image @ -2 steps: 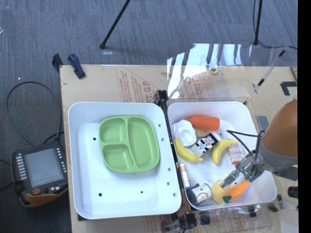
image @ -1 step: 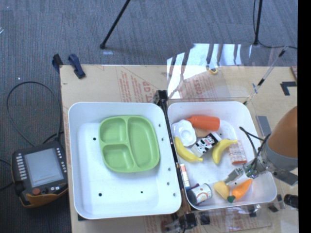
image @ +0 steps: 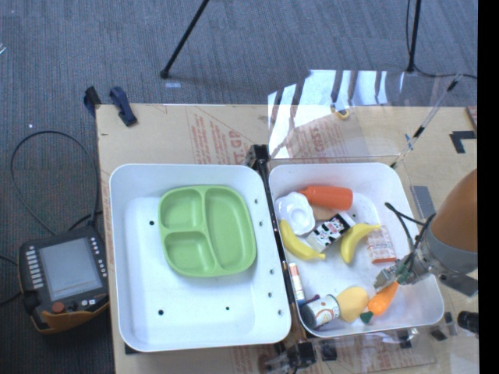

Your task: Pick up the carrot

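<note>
Gripper [image: 396, 276] sits low in the right white plastic bin [image: 405, 185], at the near right corner, right over the top end of the small orange plastic carrot [image: 382, 300]. We can't tell how its tips stand; they blur into cabling and the carrot's green stem end. Carrot lies tilted near the bin's front wall, touching or just beside a yellow lemon-shaped toy [image: 352, 301], with a small red-and-white can [image: 321, 312] further left.

Risks as we judge them: a grasp at the stem end could pivot the carrot and let it slip; the lemon crowds one side, so a tip may land on it or push it; the bin wall is close and could block the closing.

Further back: a red-and-white wrapped packet [image: 380, 246], two yellow bananas [image: 355, 240] and [image: 299, 242], a black-and-white carton [image: 331, 231], a white cup-like piece [image: 295, 211], and a larger orange-red cylinder [image: 327, 196] that could be mistaken for the target. Left bin [image: 129, 209] holds a green divided plate [image: 208, 229].

Arm [image: 464, 224] is cut off at right; contact with the carrot is unclear.
</note>
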`<control>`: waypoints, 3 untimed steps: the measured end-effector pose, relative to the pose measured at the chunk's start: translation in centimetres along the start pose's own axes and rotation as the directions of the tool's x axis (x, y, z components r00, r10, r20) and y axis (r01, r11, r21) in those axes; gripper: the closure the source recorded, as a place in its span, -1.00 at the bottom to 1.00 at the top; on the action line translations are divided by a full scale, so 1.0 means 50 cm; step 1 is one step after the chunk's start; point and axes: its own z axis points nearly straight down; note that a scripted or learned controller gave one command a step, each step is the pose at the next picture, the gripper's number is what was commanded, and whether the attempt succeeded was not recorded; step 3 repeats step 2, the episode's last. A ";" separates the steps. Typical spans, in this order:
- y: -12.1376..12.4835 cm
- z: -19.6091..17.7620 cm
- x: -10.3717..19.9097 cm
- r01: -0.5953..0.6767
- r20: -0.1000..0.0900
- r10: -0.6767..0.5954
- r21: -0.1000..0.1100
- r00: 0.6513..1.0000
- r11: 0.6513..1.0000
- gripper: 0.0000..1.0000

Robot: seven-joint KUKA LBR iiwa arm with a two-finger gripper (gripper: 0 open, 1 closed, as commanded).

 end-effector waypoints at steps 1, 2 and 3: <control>0.116 -0.061 0.203 0.018 0.004 -0.018 -0.005 1.000 1.000 1.00; 0.111 -0.060 0.198 0.014 0.006 -0.014 0.000 1.000 1.000 -1.00; 0.111 -0.060 0.198 0.014 0.006 -0.014 0.000 1.000 1.000 -1.00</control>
